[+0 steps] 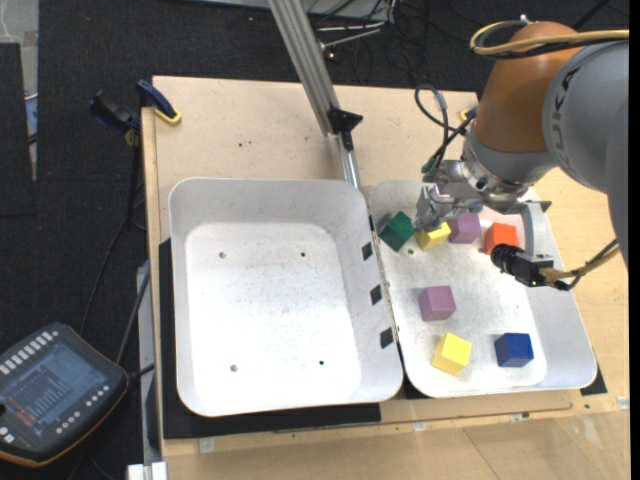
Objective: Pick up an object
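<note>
Wooden bench [300,443] at the very front, with a dark hand screen [50,393] off its near left corner. Then two white bins side by side, touching in the middle. Lots of bare floor in the left bin [190,298]. Toys in the right bin [565,353]: nearest, a yellow block [452,353] and a blue block [513,349], close to the front wall and a little apart. Just behind them, a purple block [436,302] alone, with open room all round. Farther back, a tight bunch: green block [397,231] hard by the wall between the bins, small yellow block [432,235], pink block [465,228], orange block [502,236]. Right over that bunch, low down, the gripper [437,213], seemingly on or just above the small yellow block. Cannot tell if open or shut, or if holding anything. Looks like the reaching-down step, with the pick not yet done. Next, probably: close on the small yellow block, then lift straight up. Tricky spot, though, with the green and pink blocks squeezed in beside it and the bin wall near. Could bump a neighbour or grab two. More room toward the near side, where the single blocks sit. Behind the bins, a slanting metal pole [305,48] coming down to the back of the bin wall, so little room there. Farthest off, a blue and yellow clamp [150,103] on the back left corner, then dark floor.
</note>
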Controlling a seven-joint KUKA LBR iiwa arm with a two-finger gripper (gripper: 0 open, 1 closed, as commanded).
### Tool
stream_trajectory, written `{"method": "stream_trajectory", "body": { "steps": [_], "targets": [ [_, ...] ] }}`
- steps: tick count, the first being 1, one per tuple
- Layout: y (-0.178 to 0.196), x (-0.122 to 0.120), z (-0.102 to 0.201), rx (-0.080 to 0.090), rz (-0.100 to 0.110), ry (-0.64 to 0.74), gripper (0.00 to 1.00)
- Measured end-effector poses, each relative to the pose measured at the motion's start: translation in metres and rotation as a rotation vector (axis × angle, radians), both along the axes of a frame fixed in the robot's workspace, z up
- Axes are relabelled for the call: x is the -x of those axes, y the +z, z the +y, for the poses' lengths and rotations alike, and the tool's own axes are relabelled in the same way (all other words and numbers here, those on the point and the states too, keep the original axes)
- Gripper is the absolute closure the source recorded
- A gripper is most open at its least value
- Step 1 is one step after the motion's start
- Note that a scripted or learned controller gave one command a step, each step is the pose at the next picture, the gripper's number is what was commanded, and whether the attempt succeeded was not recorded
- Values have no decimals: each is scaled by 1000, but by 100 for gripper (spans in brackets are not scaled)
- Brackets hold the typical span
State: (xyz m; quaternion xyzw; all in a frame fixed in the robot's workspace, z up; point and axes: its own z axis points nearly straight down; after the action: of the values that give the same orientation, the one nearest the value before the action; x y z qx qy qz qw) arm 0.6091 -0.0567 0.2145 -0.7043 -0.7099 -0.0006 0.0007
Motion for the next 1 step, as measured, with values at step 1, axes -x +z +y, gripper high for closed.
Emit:
{"method": "stream_trajectory", "body": {
  "steps": [1],
  "targets": [
    [15,5,57,0,-2,1,100]
  ]
}}
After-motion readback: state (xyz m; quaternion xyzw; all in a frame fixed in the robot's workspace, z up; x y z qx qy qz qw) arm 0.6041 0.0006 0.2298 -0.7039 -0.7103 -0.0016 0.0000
